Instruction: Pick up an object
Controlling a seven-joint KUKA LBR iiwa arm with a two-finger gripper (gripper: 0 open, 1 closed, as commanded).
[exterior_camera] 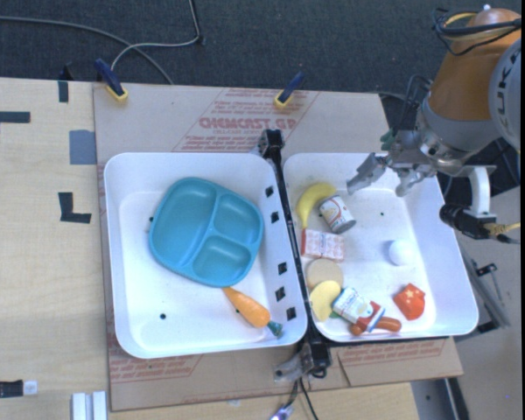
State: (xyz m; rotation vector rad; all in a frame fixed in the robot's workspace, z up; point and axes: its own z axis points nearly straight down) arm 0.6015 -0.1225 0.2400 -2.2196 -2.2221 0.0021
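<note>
Camera view, my pincer: my gripper (387,180) hangs over the upper edge of the right bin (437,234), spread wide, one finger pointing toward the can, the other toward the bin's far wall; nothing sits between them.

Camera view, my arm: I reach in from the right, the orange band above my wrist; I judge this a pose above the bin so I can drop onto a target.

Camera view, nearest candidates: the small can (335,213) lies on its side, just beside the yellow banana (311,199), both near my open fingers; either looks the likeliest pick.

Camera view, rest of right bin: a red-and-white packet (323,246) lies near the divider; a white ball (398,252) sits apart in open floor; a red pepper (409,301), a small carton (352,304) and a yellow piece (324,297) crowd the lower edge, awkward to grip cleanly.

Camera view, left bin: left bin (122,234) holds a blue divided plate (206,231) and a carrot (248,307), well apart from me.

Camera view, task standing: nothing lifted yet; descent and closing remain.
</note>
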